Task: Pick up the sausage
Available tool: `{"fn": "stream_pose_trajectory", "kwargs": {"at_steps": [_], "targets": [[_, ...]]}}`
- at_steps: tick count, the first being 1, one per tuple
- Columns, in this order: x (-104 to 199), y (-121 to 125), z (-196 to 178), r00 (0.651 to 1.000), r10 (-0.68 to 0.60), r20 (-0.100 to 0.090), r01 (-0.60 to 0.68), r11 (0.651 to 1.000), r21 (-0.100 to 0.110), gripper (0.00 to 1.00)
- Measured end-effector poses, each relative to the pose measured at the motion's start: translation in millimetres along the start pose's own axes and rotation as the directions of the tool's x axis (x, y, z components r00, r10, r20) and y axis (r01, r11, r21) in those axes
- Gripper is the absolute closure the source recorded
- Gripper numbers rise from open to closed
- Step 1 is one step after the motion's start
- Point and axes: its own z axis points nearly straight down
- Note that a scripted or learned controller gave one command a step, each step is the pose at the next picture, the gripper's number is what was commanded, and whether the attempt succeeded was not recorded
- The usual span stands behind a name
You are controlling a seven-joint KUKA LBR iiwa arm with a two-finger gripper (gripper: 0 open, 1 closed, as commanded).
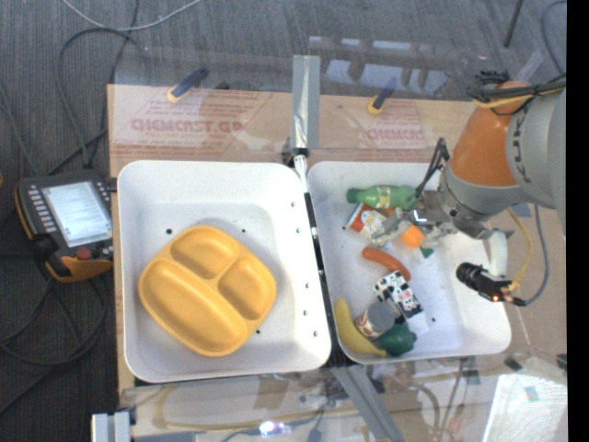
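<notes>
The sausage (385, 260) is a short orange-red link lying flat near the middle of the right bin (465, 320). My gripper (417, 229) hangs over the bin's upper middle, a little above and to the right of the sausage, close to a small orange piece (411, 238). The grey arm with its orange band (485, 150) comes in from the right. Nothing in the view shows the sausage held.
Around the sausage lie a green bottle (382, 194), a red-and-white carton (367, 219), a black-and-white box (398, 293), a can (377, 319), a banana (352, 331) and a dark green item (398, 341). A yellow divided plate (208, 288) sits in the left bin (147, 191).
</notes>
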Motion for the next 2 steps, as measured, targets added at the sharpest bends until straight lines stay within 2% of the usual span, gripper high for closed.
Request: {"fn": "stream_pose_trajectory", "kwargs": {"at_steps": [1, 2], "targets": [[39.3, 13.9, 47.1, 0.963, -0.269, 0.008, 0.269, 0.963, -0.010, 0.00], [71.9, -24.8, -46.5, 0.929, -0.371, 0.001, 0.371, 0.929, -0.003, 0.00]]}}
